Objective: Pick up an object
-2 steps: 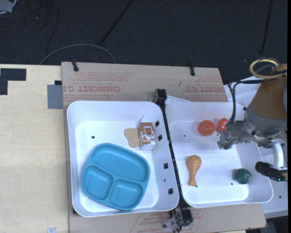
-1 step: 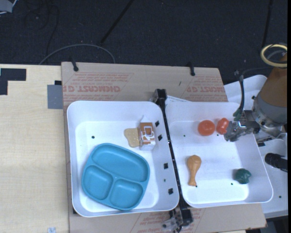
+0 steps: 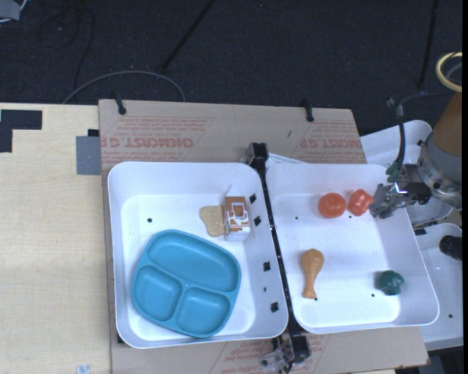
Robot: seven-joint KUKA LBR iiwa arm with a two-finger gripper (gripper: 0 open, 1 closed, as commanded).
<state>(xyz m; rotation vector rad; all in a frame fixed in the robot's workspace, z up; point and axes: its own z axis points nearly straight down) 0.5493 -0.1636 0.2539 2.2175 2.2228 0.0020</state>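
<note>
Right bin (image 3: 421, 287): red pepper-like toy (image 3: 360, 202) lay near the far right wall, touching or just beside the gripper (image 3: 388, 201); grip state could not be told. Orange tomato (image 3: 332, 205) beside it; drumstick (image 3: 311, 271) central; green object (image 3: 389, 282) near corner. Left bin (image 3: 125, 209): blue divided plate (image 3: 186, 284), small carton (image 3: 236, 217).

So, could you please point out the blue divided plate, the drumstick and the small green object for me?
blue divided plate (image 3: 186, 283), camera view, centre ridge.
drumstick (image 3: 311, 265), camera view, thick upper end.
small green object (image 3: 389, 282), camera view, its middle.
</note>
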